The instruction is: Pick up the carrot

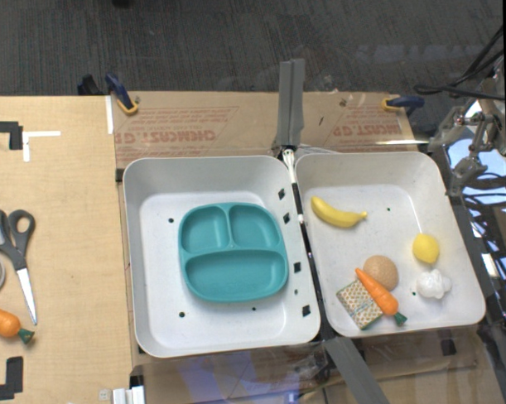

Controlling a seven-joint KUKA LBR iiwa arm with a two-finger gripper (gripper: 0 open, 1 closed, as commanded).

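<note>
The carrot (378, 294) lies in the right bin (453, 231), long axis running 10 to 4 o'clock, touching the tan ball (381, 270); the gripper's state I cannot tell.

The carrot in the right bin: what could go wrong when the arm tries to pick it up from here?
1. The carrot lies against a brown round item and a patterned block, so the claw may catch or push those instead.
2. It sits near the right bin's front wall, which may leave little room.
3. Another carrot lies on the bench at the left; the program might target it.
</note>
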